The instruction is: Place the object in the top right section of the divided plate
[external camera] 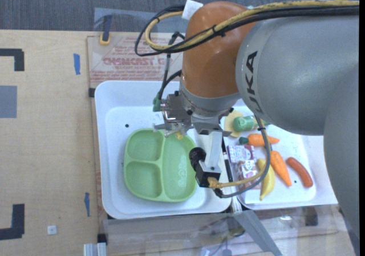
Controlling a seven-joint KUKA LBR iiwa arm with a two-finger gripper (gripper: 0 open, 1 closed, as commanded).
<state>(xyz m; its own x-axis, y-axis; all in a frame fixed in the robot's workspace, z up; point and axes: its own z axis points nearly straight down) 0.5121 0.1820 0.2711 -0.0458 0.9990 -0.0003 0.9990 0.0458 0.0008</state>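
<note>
Grey arm's jaws (174,129) over top right edge of green three-section plastic plate (161,165) in left white bin (108,135), jaw opening cannot be told

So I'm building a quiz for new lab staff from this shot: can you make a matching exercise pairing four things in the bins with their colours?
Things:
1. divided plate
2. banana
3. carrot
4. sausage

Colours:
A. orange
B. reddish brown
C. light green
D. yellow

Pairs: 1-C, 2-D, 3-A, 4-B
</note>
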